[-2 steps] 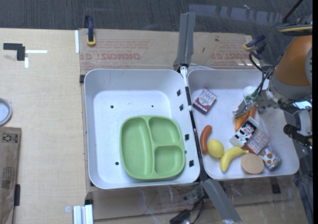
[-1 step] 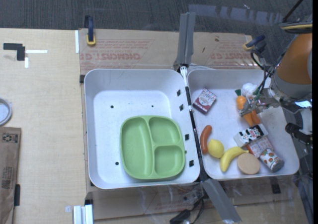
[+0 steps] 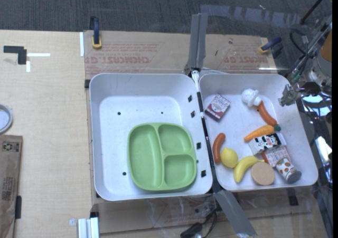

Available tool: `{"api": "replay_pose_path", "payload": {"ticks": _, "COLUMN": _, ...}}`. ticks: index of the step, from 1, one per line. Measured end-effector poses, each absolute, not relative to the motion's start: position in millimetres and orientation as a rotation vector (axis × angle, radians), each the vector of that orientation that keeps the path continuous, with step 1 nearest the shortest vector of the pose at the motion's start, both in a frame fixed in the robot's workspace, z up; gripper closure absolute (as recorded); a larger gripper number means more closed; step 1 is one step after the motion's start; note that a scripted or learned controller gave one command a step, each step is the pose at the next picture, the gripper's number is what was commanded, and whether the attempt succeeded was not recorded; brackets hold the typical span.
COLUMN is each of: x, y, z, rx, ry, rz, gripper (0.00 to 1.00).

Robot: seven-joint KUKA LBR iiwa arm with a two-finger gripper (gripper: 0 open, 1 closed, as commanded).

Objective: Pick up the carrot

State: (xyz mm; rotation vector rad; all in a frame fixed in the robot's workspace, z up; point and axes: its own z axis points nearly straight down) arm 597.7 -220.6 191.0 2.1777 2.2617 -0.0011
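The carrot lies in the right bin, right of centre, untouched, while the gripper hangs at that bin's right rim, up and to the right of it and apart from everything inside; whether it is open or closed cannot be told from this slant. Nearest the gripper, a white garlic bulb sits just beside a second orange stick-shaped vegetable that runs down toward the carrot's leafy end. Below the carrot, close against it, are a small printed card and a red-and-white carton, with a tin can and a round biscuit at the bin's near corner. To its left lie a lemon, a banana and a sausage; a red packet sits farther up. The carrot's long axis slants, its tip pointing left and slightly down, its green top up and right. The left bin holds a green divided plate.
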Motion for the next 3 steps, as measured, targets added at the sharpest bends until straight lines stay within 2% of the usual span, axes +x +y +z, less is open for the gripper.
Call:
{"api": "replay_pose_path", "payload": {"ticks": 1, "x": 597.7, "y": -220.4, "z": 190.8, "rx": 2.178, "ry": 2.262, "rz": -0.002, "gripper": 0.0}}
{"api": "replay_pose_path", "payload": {"ticks": 2, "x": 552.8, "y": -202.3, "z": 107.0, "rx": 1.793, "ry": 2.572, "rz": 0.003, "gripper": 0.0}}
{"api": "replay_pose_path", "payload": {"ticks": 3, "x": 630.1, "y": -169.3, "z": 104.1, "rx": 1.795, "ry": 2.577, "rz": 0.0, "gripper": 0.0}}
